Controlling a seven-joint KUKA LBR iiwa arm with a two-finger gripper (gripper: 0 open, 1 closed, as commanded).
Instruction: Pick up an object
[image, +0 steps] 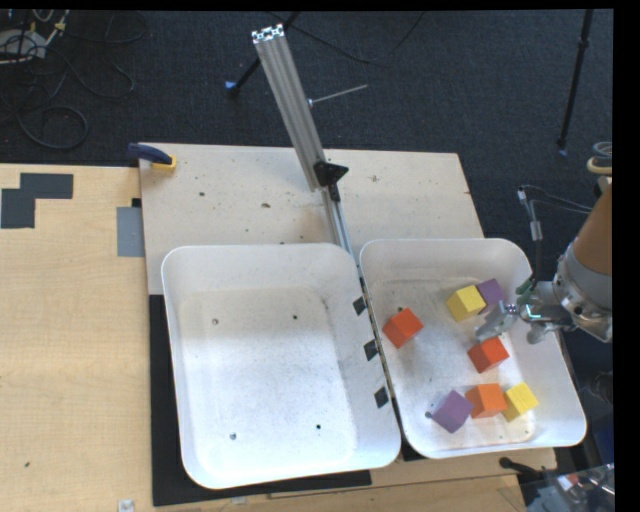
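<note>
So the pick hasn't happened yet as far as I can tell. The arm (598, 262) comes in from the right and the hand (512, 318) sits low over the right bin (440, 255), with its metal fingers (493, 325) spread apart and nothing between them. It's right at the upper edge of a red cube (488, 352), close enough that it looks like that's the one being lined up, but I can't tell if a fingertip is actually touching it or just hanging above it.

Everything that could be picked is in that right bin. Just beside the hand, toward the back, there's a yellow cube (465, 302) with a purple cube (490, 293) tucked against it. Off on its own near the divider is an orange-red cube (402, 326). Down at the front there's a tight little row: another purple block (451, 410), an orange block (487, 400) and a yellow block (520, 400) (those three look like they're touching, so they'd be an awkward choice).

The left bin (200, 270) isn't in play here.

What's left is basically the whole job, I'd say: settle down around a cube, close on it, and lift it clear of the bin. The red one seems like the easy target since it has room around it, apart from the hand itself.
</note>
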